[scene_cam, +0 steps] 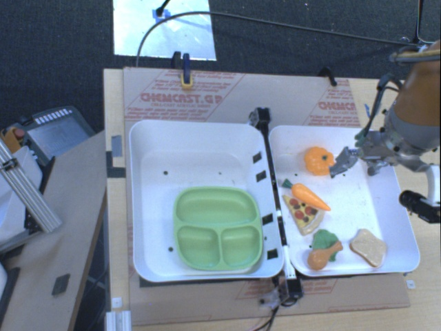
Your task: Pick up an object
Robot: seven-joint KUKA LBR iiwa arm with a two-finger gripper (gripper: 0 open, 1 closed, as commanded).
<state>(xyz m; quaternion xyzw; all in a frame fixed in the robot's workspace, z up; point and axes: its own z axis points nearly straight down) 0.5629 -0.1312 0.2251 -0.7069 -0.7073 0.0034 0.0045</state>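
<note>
Two white bins sit side by side: the left bin (148, 150) holds a green tray (218, 227), the right bin (393, 198) toy food. The arm (417, 105) hangs over the right bin, its gripper (355, 161) just beside the orange (318, 161); its jaws can't be judged from here. A clean pick likely means centring over the orange, clear of the carrot (309, 196), pizza (303, 214) and bread (368, 247).

Even, bright overhead light, soft shadows, slightly blurry and grainy throughout.

Red "CHEMCAST GP" print on the board (180, 97) behind the bins.
</note>
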